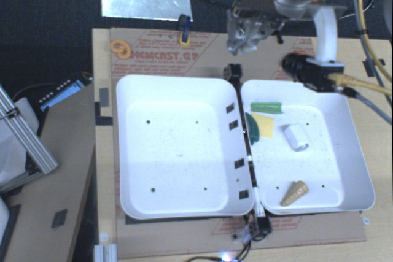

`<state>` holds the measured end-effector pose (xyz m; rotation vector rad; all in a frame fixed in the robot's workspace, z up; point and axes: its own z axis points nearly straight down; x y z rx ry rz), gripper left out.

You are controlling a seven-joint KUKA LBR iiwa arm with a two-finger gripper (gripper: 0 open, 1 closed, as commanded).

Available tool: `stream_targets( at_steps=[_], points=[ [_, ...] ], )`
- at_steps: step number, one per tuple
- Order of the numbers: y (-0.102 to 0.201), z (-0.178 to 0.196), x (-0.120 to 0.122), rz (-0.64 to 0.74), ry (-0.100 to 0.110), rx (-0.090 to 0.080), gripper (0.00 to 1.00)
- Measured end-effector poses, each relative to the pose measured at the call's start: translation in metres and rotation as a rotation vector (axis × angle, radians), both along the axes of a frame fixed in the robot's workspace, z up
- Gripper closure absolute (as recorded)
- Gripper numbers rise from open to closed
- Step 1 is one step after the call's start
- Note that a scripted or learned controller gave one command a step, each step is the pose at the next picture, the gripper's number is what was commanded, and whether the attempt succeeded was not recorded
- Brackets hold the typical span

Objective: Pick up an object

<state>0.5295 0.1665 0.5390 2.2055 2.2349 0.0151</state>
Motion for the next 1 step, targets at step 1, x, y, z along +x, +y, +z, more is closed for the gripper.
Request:
stream_targets(
  at_steps=[1],
  points=[
    [-0.0972, -0.0028, -0.0445, -0.02, 0.005, -0.006, 1.0]
  ],
)
